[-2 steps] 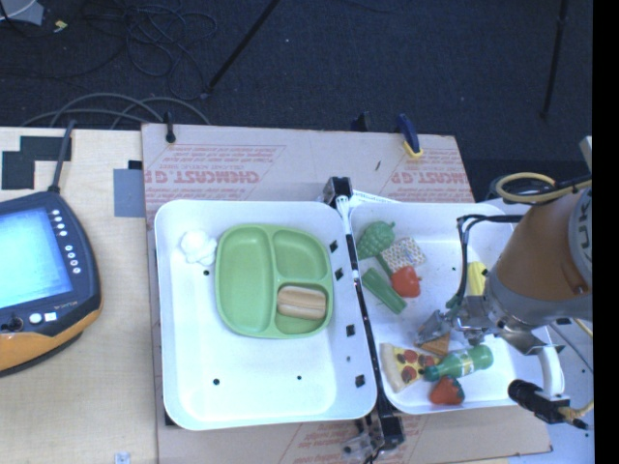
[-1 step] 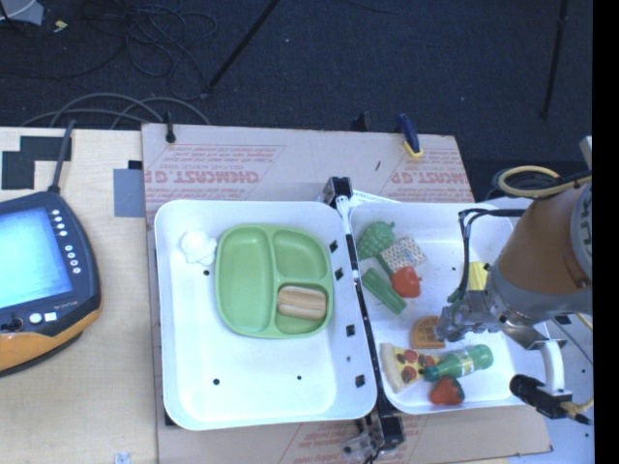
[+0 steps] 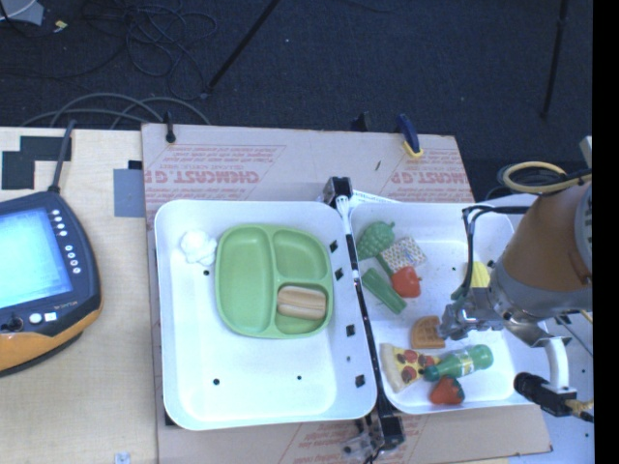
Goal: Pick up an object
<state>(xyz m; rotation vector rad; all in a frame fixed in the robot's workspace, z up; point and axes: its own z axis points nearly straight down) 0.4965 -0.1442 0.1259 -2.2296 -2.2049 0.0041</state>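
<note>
Two white bins sat side by side. The gripper (image 3: 455,319) hung low in the right bin (image 3: 440,230), just right of a brown cookie (image 3: 427,333) and above a green bottle (image 3: 460,362). I could not tell its grip.

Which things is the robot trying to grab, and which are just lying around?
For the job: the gripper, low in the right bin by the cookie; also the pizza slice, green bottle, strawberry, red pepper.

Just lying about: green tray and white lump in the left bin, tablet.
</note>
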